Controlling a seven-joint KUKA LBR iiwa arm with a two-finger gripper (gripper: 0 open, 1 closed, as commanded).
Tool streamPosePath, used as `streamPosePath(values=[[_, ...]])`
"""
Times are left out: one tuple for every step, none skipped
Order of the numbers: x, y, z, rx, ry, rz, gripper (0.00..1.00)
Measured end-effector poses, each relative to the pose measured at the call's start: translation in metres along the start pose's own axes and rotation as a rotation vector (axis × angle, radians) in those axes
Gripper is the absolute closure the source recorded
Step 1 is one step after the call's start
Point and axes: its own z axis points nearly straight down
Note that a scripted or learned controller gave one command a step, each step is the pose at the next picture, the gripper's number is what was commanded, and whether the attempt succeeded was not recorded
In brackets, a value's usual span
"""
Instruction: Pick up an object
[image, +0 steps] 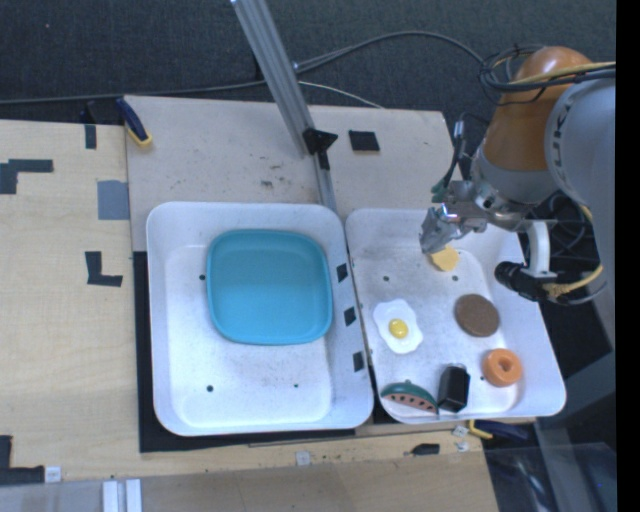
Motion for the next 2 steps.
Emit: streamPosePath(values=[[0.047,-0.007,-0.012,0.002,0.001,-0.004,1.00],[0.100,-0.027,-0.007,0.004,0.001,-0.004,1.00]])
